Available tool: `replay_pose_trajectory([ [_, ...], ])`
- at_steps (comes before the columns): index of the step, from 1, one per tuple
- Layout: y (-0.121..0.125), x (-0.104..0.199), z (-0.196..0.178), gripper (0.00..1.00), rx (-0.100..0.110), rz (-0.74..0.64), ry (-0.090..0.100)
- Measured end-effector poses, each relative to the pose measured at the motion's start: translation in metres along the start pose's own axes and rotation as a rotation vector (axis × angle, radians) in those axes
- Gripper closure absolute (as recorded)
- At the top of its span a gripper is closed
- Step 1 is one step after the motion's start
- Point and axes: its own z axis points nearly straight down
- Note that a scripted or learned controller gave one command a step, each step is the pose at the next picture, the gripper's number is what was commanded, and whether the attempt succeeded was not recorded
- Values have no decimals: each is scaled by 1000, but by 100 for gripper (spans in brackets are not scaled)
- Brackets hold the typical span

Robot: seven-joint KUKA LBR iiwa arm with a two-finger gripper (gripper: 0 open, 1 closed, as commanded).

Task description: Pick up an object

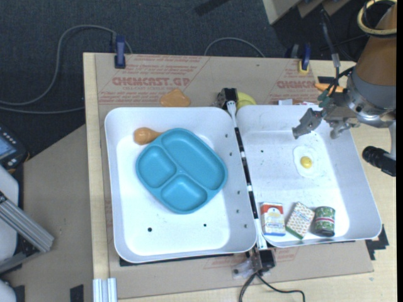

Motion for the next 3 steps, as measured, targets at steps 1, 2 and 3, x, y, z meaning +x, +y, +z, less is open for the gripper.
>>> replay_pose_trajectory([
  [1,-28,-77,103,0,9,9,0],
  [2,-103,-91,158,0,2,3,3],
  [3,-100,-91,147,100,-4,2,-1],
])
